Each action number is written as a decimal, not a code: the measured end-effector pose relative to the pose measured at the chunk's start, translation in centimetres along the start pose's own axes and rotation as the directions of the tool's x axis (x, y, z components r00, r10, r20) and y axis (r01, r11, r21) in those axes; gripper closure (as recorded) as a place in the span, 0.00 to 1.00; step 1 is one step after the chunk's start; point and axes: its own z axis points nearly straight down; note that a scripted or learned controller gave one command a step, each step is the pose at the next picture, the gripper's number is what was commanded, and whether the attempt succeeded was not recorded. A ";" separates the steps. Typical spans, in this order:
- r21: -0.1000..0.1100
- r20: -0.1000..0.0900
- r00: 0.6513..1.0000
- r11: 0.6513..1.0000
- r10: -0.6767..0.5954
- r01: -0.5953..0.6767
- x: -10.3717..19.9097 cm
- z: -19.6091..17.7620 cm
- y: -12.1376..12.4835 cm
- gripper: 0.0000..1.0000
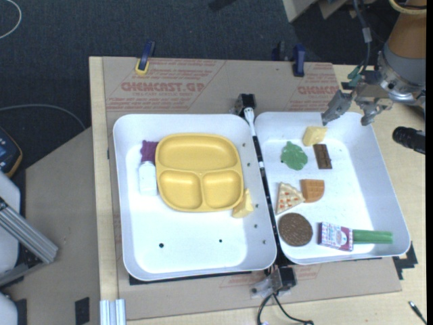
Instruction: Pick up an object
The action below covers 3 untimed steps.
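The gripper (350, 112) hangs above the far edge of the right bin (385, 181), its two fingers spread apart with nothing between them. One fingertip stands close to the bin's far wall; the other sits out toward the right rim.

Nearest thing to it is the pale yellow cheese wedge (313, 135), lying just below and to the left of the left fingertip, near but not touching so far as can be seen. Its long axis runs roughly crosswise to the line between the fingers. In my judgement this is the likeliest target: a short move down and leftward would bring the fingers over it.

Just beyond the wedge, further from the gripper, lie a brown bar (323, 156) and a green leafy piece (293, 156). Well away, toward the near end of the bin, are a pizza slice (288, 196), an orange block (312, 189), a brown round cookie (295, 228) and a green-handled packet (352, 236).

The left bin (135, 242), bearing a yellow divided plate (198, 170), lies well apart from the gripper.

Risk noted: the wedge sits close to the brown bar, so a wide approach may nudge both.
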 end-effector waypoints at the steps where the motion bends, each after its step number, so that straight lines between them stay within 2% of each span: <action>1: -0.014 0.002 1.000 1.000 -0.002 0.002 0.0 -0.8 0.2 0.00; 3: -0.008 0.001 1.000 1.000 -0.002 0.002 -0.1 9.1 -1.4 0.00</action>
